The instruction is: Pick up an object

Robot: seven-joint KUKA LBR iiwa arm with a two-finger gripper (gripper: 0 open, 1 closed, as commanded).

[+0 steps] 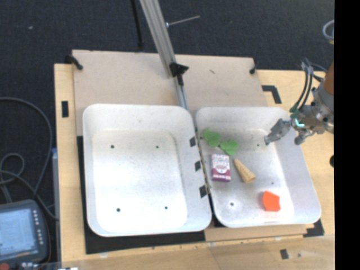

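Observation:
The right bin (292, 167) holds a small purple and white box (220, 167), a green piece (220, 141) above it, a tan cone (244, 171) beside the box and an orange block (271, 201) near the front. My gripper (289, 131) hangs over the bin's upper right edge, well right of the objects. Its fingers (276, 131) are spread apart with nothing between them.
The left bin (140, 170) sits beside the right one. A metal pole (160, 32) slants up from the bins' shared back corner. A pendant screen (19, 232) lies at the lower left, off the bench.

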